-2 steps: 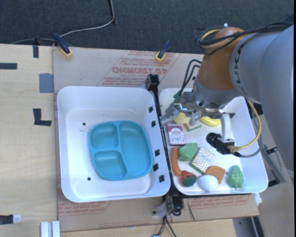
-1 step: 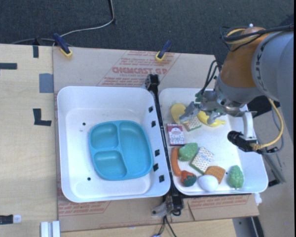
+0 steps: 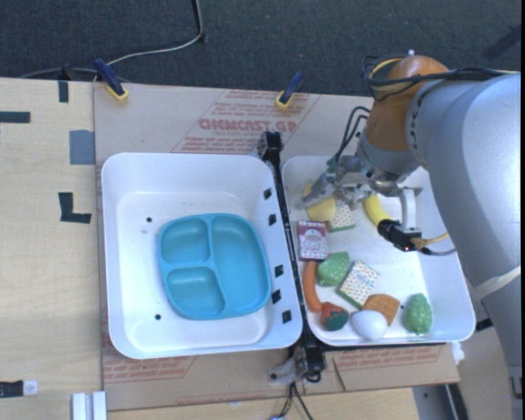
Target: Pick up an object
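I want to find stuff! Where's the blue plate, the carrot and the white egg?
Blue divided plate (image 3: 215, 265), camera view, on its middle ridge.
Carrot (image 3: 311, 287), camera view, on its orange body.
White egg (image 3: 368, 324), camera view, on its top.

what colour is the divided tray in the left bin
Light blue. The divided tray shows clearly in the camera view, lying flat in the left bin.

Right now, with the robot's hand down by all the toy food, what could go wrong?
The gripper sits low in the right bin, right by a yellow piece and the banana. It might pinch two at once, or just nudge them away.

The toys further down, like the carrot and white egg, are packed tight, so a push could shove the whole pile.

The egg looks round and smooth, so it could slip.
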You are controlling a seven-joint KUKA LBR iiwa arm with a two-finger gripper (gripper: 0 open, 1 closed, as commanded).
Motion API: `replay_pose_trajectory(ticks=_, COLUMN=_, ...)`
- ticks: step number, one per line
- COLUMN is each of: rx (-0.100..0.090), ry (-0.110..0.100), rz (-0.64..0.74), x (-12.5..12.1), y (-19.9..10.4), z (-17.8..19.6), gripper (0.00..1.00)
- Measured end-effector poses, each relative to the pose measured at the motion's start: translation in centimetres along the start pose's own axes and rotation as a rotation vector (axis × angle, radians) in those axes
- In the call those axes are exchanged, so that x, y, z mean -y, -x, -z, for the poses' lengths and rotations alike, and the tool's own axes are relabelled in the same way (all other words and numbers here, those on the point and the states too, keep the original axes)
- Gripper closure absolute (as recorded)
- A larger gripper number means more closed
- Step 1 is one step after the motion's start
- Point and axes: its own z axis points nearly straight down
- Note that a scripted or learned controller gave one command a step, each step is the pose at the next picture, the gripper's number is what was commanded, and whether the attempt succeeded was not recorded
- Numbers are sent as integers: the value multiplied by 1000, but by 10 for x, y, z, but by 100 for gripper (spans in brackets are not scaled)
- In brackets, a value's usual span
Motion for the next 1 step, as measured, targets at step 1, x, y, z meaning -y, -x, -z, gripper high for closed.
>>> replay_pose_trajectory(ticks=1, rx=1, ry=-1, rz=1, x=0, y=0, z=10, gripper=100)
